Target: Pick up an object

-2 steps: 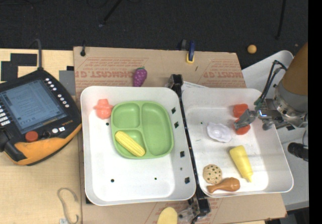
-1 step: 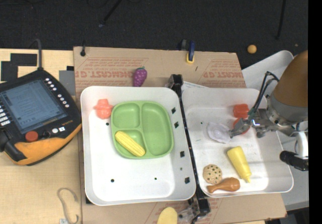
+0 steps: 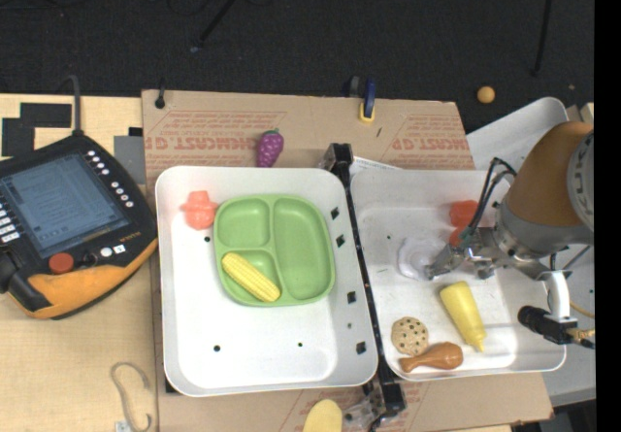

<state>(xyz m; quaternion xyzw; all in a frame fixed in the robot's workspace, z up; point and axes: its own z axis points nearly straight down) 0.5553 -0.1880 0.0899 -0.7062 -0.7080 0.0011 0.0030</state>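
- Yellow, round and half cut off by the bottom edge, a small lemon-like toy (image 3: 323, 415) lies on the cardboard just below the left bin (image 3: 184, 323) — outside both bins.
- Inside the right bin (image 3: 388, 216), near its front wall, lie a cookie (image 3: 409, 334) and a drumstick (image 3: 434, 357), close together; the cookie is flat and thin, so it would be awkward to pinch from above.
- Just behind them a mustard bottle (image 3: 464, 314) lies on its side, slanted. It looks like light, hollow plastic — smooth and somewhat slippery. I judge it the likeliest thing to pick, and the middle of its body, across the narrow width, the best place to take hold.
- At the gripper (image 3: 456, 260), which sits low in the right bin just beyond the bottle's upper end, I cannot tell whether the fingers are apart or together; nothing shows between them.
- A red-orange object (image 3: 463, 213) peeks out behind the arm, partly hidden.
- Over in the left bin a green divided plate (image 3: 301, 246) holds a corn cob (image 3: 251, 277) in its front compartment, with a pink toy (image 3: 198, 210) just beside the plate.
- A purple grape bunch (image 3: 270, 147) rests on the cardboard behind the bins.
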